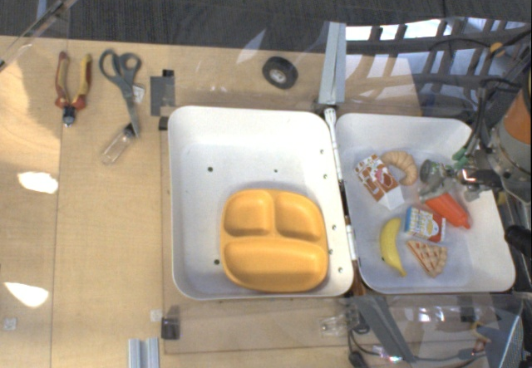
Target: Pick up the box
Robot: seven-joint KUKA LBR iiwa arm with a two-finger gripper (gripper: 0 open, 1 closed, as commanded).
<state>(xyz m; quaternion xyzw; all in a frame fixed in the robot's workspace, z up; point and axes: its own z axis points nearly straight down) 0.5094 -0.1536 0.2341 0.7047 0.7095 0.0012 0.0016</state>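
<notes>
Yellow tray (273, 239) is sitting nearest me, in the left bin (199, 150), toward six o'clock. I am looking at the right bin (490, 271) now, where the toy food is lying. Two boxes are sitting there. One box (377, 176) with red on it is lying at ten o'clock in that bin, touching a croissant (401, 164). A second small carton (423, 223) is lying near the middle, just beside a banana (391, 245) and a waffle (427, 257). A carrot (450, 208) is lying at its two o'clock.

My gripper (438, 178) is hanging at about two o'clock in the right bin, close to the carrot and between the two boxes. I cannot tell how its fingers are set.

I am thinking the grab is not done yet. To do it well, I am wanting to line up right over one box, keep off the croissant and carrot, go down slow, then squeeze the short sides.
</notes>
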